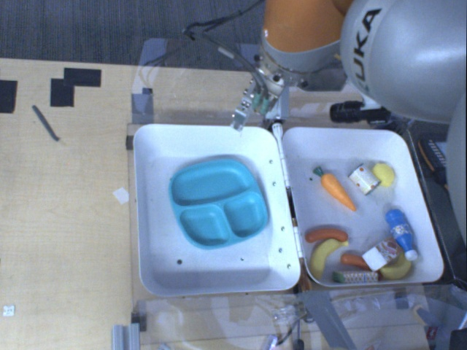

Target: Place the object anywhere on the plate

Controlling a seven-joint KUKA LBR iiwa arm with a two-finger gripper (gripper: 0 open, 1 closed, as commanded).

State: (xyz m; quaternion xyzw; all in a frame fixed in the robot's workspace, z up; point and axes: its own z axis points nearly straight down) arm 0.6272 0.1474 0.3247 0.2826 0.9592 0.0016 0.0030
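Task not begun, by the look of it. Blue plate (pixel 217 211) in left bin (pixel 149 195) bare. Candidate objects, carrot (pixel 337 189) among them, all lying in right bin (pixel 419 188). Pincer (pixel 252 109) raised over far rim between bins, tilted left; spread or pressed together: cannot tell. Nothing visibly pinched.

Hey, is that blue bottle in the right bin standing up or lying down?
Lying down. The blue bottle rests on its side on the right bin floor, white cap toward the near edge.
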